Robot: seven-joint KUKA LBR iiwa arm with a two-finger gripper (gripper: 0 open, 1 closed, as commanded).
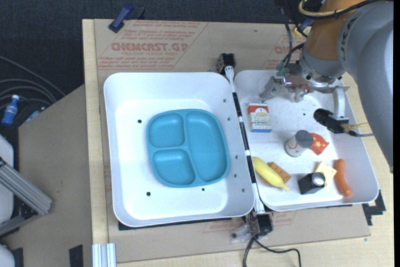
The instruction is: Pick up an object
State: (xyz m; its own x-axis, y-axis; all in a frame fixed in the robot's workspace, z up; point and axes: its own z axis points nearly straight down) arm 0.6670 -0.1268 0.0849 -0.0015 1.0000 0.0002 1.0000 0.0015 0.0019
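My gripper (pixel 286 85) hangs over the back of the right bin (pixel 365 166), below the orange-banded wrist. Just in front of it and to its left lies a small white and red carton (pixel 259 117). Further forward sit a grey can (pixel 297 143) with a red piece (pixel 319 144) beside it. Along the front of the bin are a yellow banana (pixel 270 172), a black block (pixel 310 183), a pale yellow wedge (pixel 325 169) and an orange sausage (pixel 342 177). Nothing is seen held in the gripper.
The left bin (pixel 125 103) holds a blue divided plate (pixel 187 147). A black clamp (pixel 226 62) sits where the two bins meet at the back. A blue object (pixel 121 17) lies at the bench's far left corner. The arm's bulk covers the right bin's back right.
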